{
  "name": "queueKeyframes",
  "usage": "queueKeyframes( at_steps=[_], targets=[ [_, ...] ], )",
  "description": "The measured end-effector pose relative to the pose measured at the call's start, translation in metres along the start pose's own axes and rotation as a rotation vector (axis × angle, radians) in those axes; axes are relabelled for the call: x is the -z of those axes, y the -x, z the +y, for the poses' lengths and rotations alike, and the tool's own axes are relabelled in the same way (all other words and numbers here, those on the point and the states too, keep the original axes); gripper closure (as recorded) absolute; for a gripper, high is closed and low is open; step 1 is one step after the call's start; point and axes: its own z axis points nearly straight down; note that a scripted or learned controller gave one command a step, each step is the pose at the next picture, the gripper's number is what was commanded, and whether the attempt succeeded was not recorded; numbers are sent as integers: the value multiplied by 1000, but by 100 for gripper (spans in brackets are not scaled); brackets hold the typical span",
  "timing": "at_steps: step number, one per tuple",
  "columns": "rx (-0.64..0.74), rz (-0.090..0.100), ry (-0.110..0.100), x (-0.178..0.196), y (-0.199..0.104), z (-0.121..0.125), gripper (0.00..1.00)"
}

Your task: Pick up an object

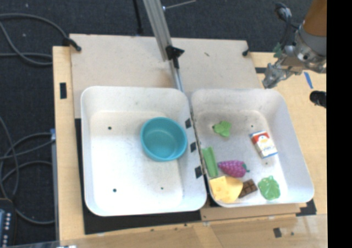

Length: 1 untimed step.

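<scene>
We see the gripper (270, 79) at the far right of the table (126, 60), just beyond the far rim of the right bin (291, 131), and we cannot tell how it is set from this angle. Nothing hangs from it that we can make out.

The things to pick lie in the right bin: a small green piece (222, 128) toward the far left, a red and white carton (264, 144) to the right, a green stick (209, 161) along the left wall, purple grapes (232, 168) in the middle, a yellow wedge (224, 188) and a brown piece (249, 188) at the near rim, and a green pepper-like toy (269, 187) at the near right. The left bin (110, 104) holds a blue bowl (163, 138).

We judge the task to be at its start: the approach, with no grasp made. The next move calls for choosing one target, and the carton or the far green piece stand well apart from neighbours. The gripper must come over the rim, centre above the thing, then descend.
</scene>
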Motion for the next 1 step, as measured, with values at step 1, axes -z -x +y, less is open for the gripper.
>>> queueKeyframes(
  at_steps=[1],
  targets=[
    [-1,1,-4,7,-54,-1,100]
  ],
)
